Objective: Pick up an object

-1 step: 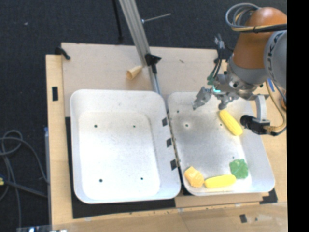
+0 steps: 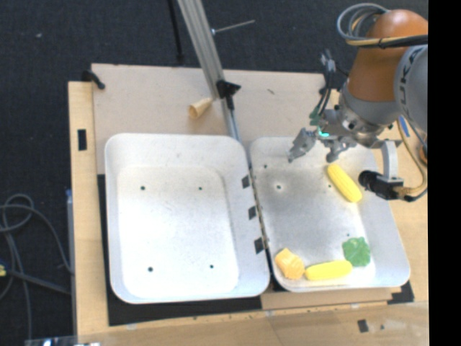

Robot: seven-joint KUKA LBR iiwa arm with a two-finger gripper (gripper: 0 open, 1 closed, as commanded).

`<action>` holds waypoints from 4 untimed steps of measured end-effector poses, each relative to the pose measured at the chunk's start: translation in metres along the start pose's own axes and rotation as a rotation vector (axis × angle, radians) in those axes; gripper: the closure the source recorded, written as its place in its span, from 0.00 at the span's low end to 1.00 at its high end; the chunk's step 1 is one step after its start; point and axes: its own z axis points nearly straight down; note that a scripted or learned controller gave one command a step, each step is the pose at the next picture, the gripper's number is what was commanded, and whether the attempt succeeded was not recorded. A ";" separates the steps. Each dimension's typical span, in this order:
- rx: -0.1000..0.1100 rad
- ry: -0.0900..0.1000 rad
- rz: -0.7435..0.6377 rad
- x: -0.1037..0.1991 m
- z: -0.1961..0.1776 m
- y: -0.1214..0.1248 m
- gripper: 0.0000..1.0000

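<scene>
While the grey arm (image 2: 389, 56) reaches in over the right bin (image 2: 317, 215), its tool (image 2: 318, 148) hangs above that bin's far edge with the two fingers spread apart — nothing sits between them. One finger (image 2: 300, 145) points toward the bin's far left corner; the other (image 2: 337, 150) is just beside the upper end of a yellow banana-like piece (image 2: 344, 183), though whether they touch cannot be told.

That yellow piece lies at a slant on the bin's floor, near its right wall. Along the bin's near edge three more things sit close together: an orange-yellow chunk (image 2: 289, 264) toward the near left corner, a second long yellow piece (image 2: 328, 270) lying flat just beside it, and a green lump (image 2: 356, 251) touching or almost touching that piece's right end.

Left of the right bin, the other white bin (image 2: 180, 215) sits alongside it on the tabletop (image 2: 144, 92). Beyond both bins a small tan, cork-like object (image 2: 200, 107) rests on the tabletop — near the foot of a slanted metal rail (image 2: 205, 45).
</scene>
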 end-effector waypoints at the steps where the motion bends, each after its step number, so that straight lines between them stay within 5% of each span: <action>1: 0.005 -0.002 0.003 -0.010 0.056 0.005 0.00; 2: 0.006 -0.002 0.005 -0.012 0.119 0.005 0.00; 3: 0.003 -0.002 0.007 -0.013 0.137 0.005 0.00; 4: -0.003 -0.002 0.012 -0.014 0.124 0.007 1.00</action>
